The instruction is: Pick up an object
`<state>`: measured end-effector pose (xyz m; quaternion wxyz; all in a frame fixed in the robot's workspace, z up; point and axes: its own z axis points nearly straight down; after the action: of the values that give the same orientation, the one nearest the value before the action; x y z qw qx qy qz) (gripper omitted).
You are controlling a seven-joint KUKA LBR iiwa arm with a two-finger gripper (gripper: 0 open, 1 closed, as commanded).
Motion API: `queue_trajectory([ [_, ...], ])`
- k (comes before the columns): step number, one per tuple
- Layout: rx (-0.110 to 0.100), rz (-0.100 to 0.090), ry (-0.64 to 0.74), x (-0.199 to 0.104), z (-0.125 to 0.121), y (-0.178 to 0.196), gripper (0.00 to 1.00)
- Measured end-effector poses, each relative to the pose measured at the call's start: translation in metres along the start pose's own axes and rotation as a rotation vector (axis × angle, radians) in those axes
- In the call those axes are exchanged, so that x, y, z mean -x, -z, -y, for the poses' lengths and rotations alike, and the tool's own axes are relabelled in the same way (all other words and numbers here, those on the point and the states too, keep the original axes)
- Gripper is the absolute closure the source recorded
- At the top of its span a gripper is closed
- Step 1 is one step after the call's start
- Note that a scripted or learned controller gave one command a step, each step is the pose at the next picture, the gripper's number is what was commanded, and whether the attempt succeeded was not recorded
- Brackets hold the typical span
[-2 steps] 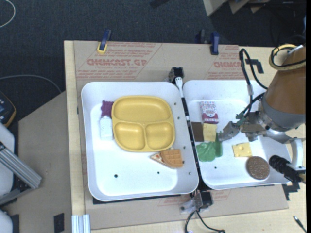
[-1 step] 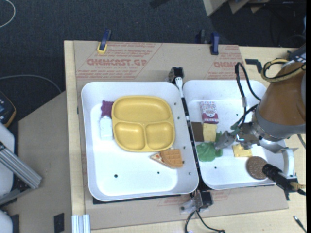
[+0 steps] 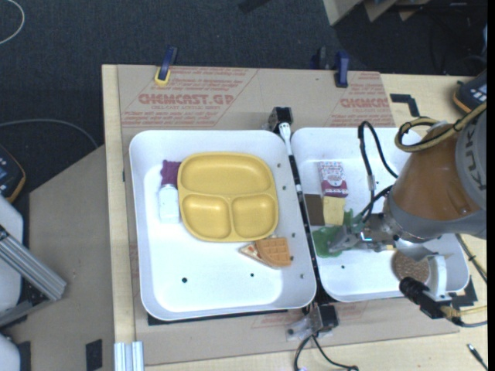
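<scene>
Two bins sit side by side; the gripper (image 3: 349,238) reaches low into the right bin (image 3: 363,284), over a green item (image 3: 329,242) by its left wall, likely the target. I cannot tell the jaws' state. The yellow tray (image 3: 228,195) fills the left bin (image 3: 216,292).

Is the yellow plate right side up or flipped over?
Right side up: the yellow plate shows its three hollow compartments facing up, in the left bin.
</scene>
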<state>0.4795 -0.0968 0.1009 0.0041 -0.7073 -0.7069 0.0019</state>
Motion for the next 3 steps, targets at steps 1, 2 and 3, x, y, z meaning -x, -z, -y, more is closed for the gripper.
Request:
queue_trajectory([
  [1,0.006,0.000,0.000,-0.001,0.000,-0.016,0.00],
  [2,0.012,0.000,0.000,-0.001,-0.002,-0.004,1.00],
  [3,0.014,0.006,0.001,0.002,-0.004,0.039,1.00],
])
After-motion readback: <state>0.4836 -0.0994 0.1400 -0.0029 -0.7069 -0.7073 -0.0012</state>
